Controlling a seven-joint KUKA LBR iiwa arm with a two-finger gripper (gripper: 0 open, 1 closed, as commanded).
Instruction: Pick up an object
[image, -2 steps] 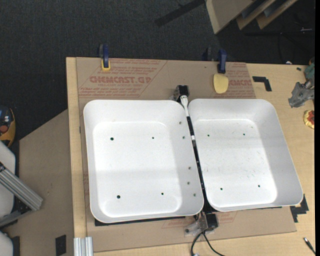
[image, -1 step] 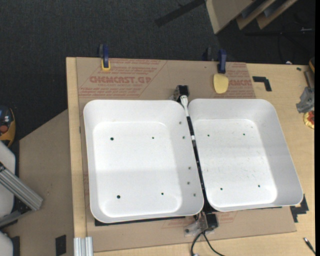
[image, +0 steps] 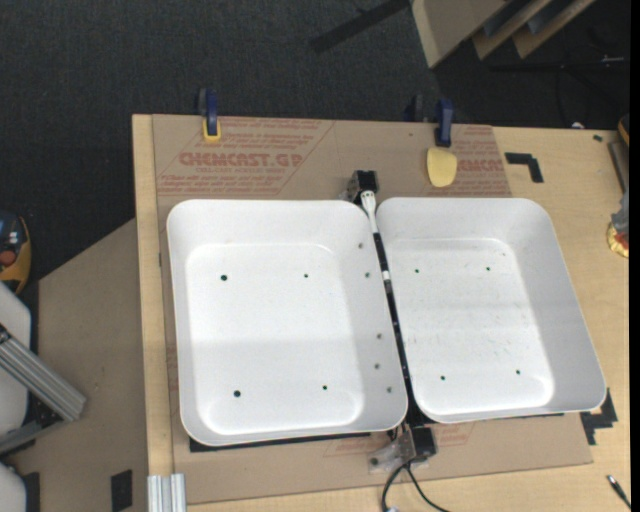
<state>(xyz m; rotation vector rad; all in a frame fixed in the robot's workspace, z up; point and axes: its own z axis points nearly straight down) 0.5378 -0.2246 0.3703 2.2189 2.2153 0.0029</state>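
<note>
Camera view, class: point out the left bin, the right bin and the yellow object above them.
Left bin (image: 270, 320), camera view, bare floor.
Right bin (image: 470, 320), camera view, bare floor.
Yellow object (image: 441, 166), camera view, its middle.

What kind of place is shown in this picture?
Probably a robotics lab workbench: two white bins sit on a brown board fixed with blue clamps, and cables run beneath.

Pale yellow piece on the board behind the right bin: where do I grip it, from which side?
Take the pale yellow piece across its narrow sides, probably from straight above: it looks flat, longer front to back. The blue clamp crowds its far end.
</note>
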